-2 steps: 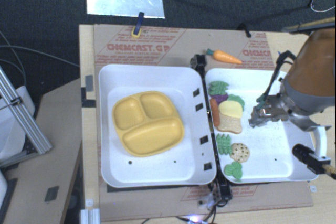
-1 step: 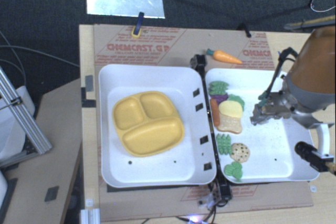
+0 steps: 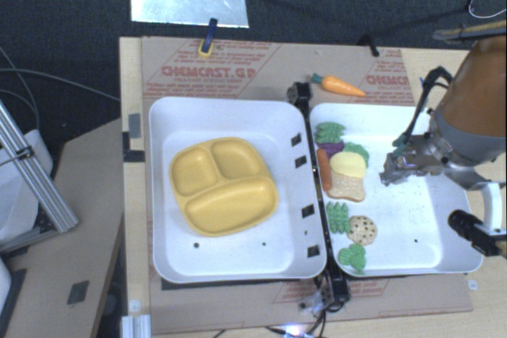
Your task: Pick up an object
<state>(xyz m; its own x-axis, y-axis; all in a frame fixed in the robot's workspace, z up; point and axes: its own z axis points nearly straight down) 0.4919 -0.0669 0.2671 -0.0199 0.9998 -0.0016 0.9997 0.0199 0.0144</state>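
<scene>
Cardboard-topped desk [image 3: 261, 63] bearing two shallow white plastic bins. The left bin [image 3: 162, 170] carries a yellow three-compartment plastic tray [image 3: 223, 186]; the right bin [image 3: 420, 241] holds the candidate objects crowded along its left wall — presumably a pile gathered for picking: yellow-topped toast slice [image 3: 347, 174], green leafy toy vegetables [image 3: 330, 131], speckled round cookie [image 3: 362, 229]. An orange toy carrot [image 3: 339, 85] lies outside, on the desk beyond the bins. The grey arm's claw [image 3: 394, 172] hovers just right of the toast — whether spread or pressed together cannot be told; it is dark and blurred.
</scene>
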